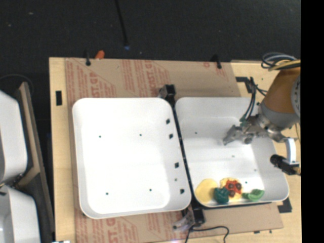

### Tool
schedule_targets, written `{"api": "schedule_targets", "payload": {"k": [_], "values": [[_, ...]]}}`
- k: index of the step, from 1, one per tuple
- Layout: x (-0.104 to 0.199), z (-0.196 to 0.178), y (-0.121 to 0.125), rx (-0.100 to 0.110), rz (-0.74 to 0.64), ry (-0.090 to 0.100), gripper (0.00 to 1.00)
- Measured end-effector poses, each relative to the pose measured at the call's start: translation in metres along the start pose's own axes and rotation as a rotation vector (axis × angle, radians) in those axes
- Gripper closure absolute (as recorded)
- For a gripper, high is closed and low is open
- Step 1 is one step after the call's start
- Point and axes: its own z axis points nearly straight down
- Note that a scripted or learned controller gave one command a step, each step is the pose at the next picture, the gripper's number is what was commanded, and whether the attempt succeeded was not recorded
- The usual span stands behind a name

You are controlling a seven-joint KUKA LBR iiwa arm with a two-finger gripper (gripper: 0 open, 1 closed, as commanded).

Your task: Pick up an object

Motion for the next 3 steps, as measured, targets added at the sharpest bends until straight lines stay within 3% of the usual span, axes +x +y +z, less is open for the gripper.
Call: {"api": "schedule_targets", "payload": {"k": [1,2,3], "values": [[0.014,-0.001,-0.053,0.002,0.004,-0.002,0.00],[0.028,-0.026,-0.067,-0.001,0.004,-0.003,0.00],[0.002,0.001,-0.057,0.002,0.004,-0.002,0.00]]}}
